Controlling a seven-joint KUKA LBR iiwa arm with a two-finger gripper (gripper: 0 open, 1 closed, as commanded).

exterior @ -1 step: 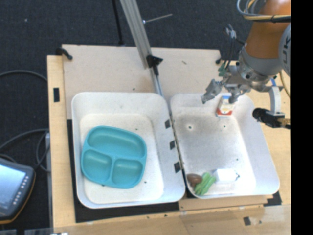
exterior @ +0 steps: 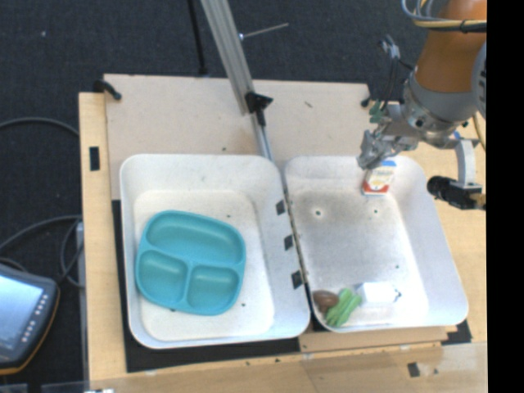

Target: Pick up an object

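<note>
Hovering: end effector (exterior: 378, 159) over carton (exterior: 377, 178) (far rim).

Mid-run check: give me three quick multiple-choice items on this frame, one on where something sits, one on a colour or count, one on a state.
1. Where does the divided tray lie?
A. in the left bin
B. in the right bin
C. on the bench outside the bins

2. What colour is that tray?
A. red
B. turquoise
C. yellow

3. How does the small red and white carton stand relative to the gripper?
A. far off in the other bin
B. right below it at the right bin's far end
C. on the tray

Answers: 1 A, it rests on the left bin's floor. 2 B, it is plainly turquoise. 3 B, the carton sits just under the fingertips.
</note>
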